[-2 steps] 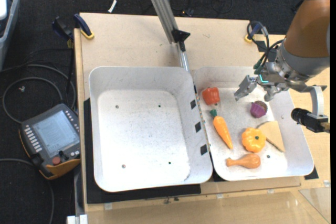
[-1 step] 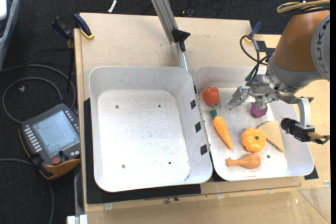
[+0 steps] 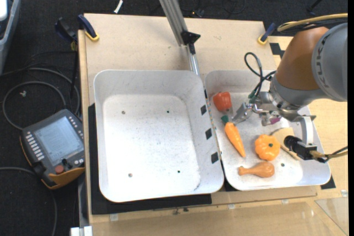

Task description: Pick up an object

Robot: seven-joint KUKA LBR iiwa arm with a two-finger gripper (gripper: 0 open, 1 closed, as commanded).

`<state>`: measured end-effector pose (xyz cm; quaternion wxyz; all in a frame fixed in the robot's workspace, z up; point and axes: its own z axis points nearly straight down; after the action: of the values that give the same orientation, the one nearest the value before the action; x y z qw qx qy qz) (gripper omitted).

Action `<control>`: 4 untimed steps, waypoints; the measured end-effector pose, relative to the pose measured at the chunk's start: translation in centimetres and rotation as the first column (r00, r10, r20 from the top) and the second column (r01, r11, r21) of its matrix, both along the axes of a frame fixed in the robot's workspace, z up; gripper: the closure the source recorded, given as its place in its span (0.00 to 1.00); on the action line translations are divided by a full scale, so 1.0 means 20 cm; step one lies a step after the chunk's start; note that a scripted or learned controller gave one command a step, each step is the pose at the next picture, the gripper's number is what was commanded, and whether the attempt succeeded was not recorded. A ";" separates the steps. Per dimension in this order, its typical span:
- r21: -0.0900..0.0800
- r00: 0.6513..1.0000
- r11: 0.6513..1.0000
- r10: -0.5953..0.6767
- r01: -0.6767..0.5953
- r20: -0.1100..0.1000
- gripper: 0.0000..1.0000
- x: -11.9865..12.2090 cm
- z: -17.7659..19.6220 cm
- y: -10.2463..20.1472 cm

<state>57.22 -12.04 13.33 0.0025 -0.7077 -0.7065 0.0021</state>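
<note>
You have two white bins: the left bin [image 3: 149,135] is speckled with small dark dots, and the right bin [image 3: 315,177] holds a red-orange tomato [image 3: 222,100], an orange carrot [image 3: 234,139] with a green tip, an orange pumpkin [image 3: 267,147] and a tan-orange drumstick [image 3: 258,170]. The bench [image 3: 144,44] is pale tan with yellow-and-blue clamps [image 3: 88,29] at its far corners. The arm [image 3: 312,66] is grey with an orange band.

carrot [image 3: 234,139] perhaps touching pumpkin's [image 3: 267,147] left, right bin [image 3: 315,178].

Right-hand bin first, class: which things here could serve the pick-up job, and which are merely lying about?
For the job: gripper, tomato, carrot, pumpkin, drumstick, right-hand bin.

Lying about: left bin, handheld controller, clamps, floor cables.
</note>
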 end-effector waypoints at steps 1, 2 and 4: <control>-0.002 1.000 1.000 0.000 0.000 0.008 0.00 0.00 -0.19 0.00; -0.001 1.000 1.000 0.000 0.000 0.008 1.00 0.00 -0.14 0.00; -0.002 1.000 1.000 0.005 -0.005 0.011 1.00 0.04 0.31 0.02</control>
<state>58.00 -11.57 19.49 -0.0021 -0.7060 -0.7083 -0.0015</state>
